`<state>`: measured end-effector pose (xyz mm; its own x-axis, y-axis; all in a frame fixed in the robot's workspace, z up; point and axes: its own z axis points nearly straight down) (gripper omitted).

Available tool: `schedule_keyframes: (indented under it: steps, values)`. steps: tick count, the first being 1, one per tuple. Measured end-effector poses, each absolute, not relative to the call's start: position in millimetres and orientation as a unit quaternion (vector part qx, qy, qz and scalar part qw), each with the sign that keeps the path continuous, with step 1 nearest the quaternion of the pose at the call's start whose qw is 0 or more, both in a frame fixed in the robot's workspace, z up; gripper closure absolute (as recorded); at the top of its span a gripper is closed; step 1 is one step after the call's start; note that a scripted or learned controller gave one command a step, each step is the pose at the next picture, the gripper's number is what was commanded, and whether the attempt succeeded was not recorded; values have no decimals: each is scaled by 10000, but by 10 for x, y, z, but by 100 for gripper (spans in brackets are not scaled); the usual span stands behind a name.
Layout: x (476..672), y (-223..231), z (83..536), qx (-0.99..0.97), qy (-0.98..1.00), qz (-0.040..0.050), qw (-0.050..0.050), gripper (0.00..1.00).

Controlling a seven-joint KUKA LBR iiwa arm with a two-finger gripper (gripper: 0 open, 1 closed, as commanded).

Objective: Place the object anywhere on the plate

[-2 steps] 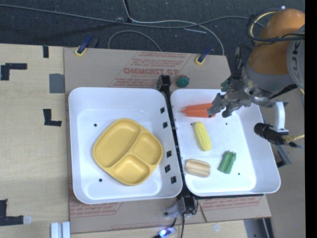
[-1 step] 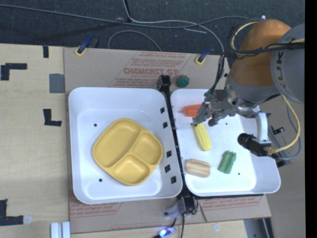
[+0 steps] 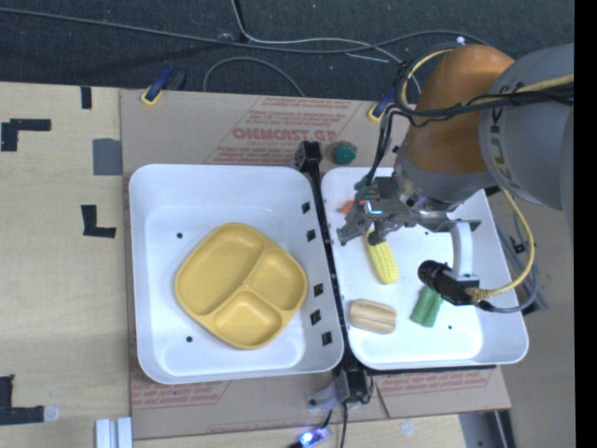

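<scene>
A yellow plate point(image 3: 241, 285) with three compartments lies in the left bin point(image 3: 149, 213). In the right bin point(image 3: 494, 339) lie a yellow corn cob point(image 3: 383, 262), a tan bread roll point(image 3: 372, 316) and a green cylinder point(image 3: 426, 307). A small orange piece point(image 3: 349, 208) shows near the bin's far left corner. My gripper point(image 3: 373, 222) hangs over the right bin's left part, directly above the far end of the corn cob. Whether it touches the cob cannot be told.
A black divider point(image 3: 320, 250) with clips runs between the two bins. A teal ball point(image 3: 345, 151) sits on the cardboard beyond the bins. Cables loop around the arm's wrist and along the right bin's right side.
</scene>
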<state>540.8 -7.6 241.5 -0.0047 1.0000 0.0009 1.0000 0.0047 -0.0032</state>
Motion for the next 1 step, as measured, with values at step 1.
schedule_keyframes:
  steps: [1]
  values:
    - [5327,427,2270,-7051,-7091,10,17,100]
